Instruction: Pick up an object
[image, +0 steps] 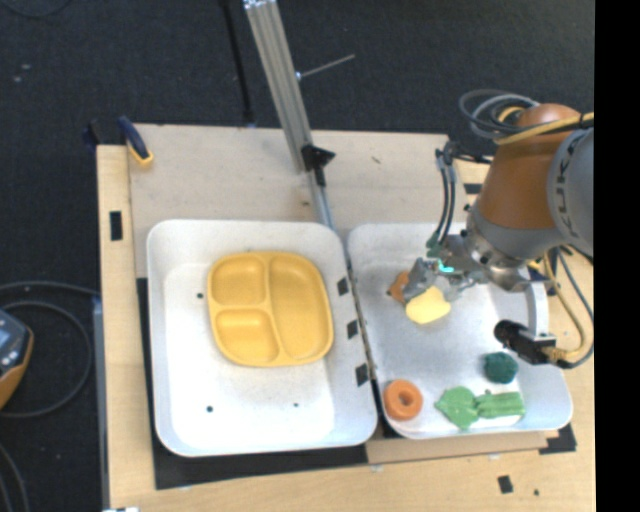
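In the right bin (380, 250), a pale yellow lump (427, 307) lies directly under the tip of my gripper (437, 277). The lump touches or nearly touches the tip; I cannot tell whether it is gripped. A small brown piece (399, 288) sits just left of the gripper. Toward the front of the same bin are an orange ring (404, 399), a light green toy (480, 407) and a dark green ball (501, 367).
The left bin (175, 400) holds a yellow divided plate (270, 307). A metal pole (290, 110) slants up from between the bins at the back. The arm's orange band (520, 190) hangs over the right bin's back right corner, with cables beside it.
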